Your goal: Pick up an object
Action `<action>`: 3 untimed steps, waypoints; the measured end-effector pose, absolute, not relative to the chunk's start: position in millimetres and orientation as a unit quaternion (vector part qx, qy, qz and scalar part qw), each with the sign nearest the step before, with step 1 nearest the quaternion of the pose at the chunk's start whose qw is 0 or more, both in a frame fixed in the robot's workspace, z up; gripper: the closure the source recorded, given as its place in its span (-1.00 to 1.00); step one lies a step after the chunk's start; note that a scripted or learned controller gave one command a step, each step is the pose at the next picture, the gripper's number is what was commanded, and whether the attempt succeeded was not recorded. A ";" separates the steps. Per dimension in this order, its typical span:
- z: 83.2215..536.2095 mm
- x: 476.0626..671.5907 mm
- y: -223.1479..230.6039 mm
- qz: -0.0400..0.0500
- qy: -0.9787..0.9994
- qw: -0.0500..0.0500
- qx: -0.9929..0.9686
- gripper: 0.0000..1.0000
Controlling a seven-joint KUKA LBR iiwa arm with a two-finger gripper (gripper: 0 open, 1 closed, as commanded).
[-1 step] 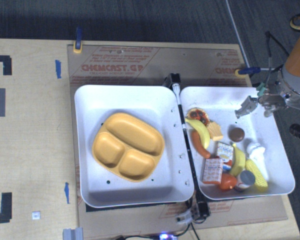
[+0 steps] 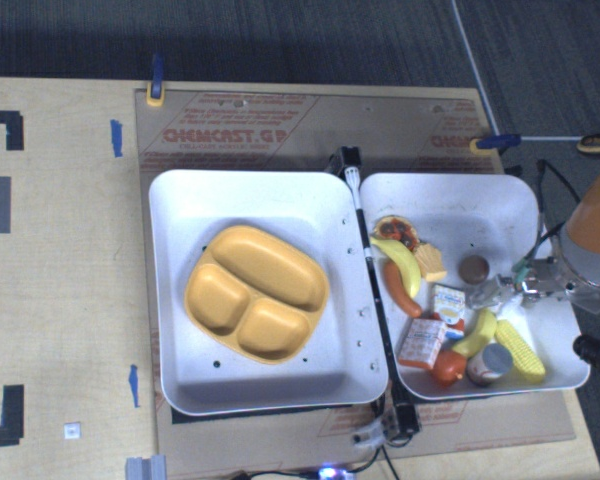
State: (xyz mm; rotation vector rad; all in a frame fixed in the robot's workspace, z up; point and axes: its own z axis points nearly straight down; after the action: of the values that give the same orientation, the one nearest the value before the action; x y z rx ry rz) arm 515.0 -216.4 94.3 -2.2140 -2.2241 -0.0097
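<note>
Arm reaching in over the cluttered right bin, no pick made yet.

The left shallow white bin (image 2: 175, 203) bears a yellow three-compartment plastic tray (image 2: 256, 292); the right shallow white bin (image 2: 510, 208) holds the candidates: a yellow toy banana (image 2: 403, 265), a yellow corn cob (image 2: 519, 349), a small red tomato-like piece (image 2: 448, 366) and a brown round lump (image 2: 473, 268). The metal two-finger gripper (image 2: 502, 290) hangs just above the pile, near the lump; whether it is open or closed cannot be told. Nothing appears lifted, so grasping and raising remain.
</note>
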 end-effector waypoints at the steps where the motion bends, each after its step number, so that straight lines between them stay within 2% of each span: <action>1: 105.6 515.9 -219.9 -0.002 -0.707 -0.003 -0.707 1.00; 2: 174.3 573.6 -142.6 -0.001 -0.708 0.000 -0.707 1.00; 3: 243.0 516.8 -84.0 0.000 -0.708 0.001 -0.707 1.00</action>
State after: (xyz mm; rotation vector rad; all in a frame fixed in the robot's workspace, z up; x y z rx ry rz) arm 516.8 -84.0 243.0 -2.2186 -2.2219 -0.0002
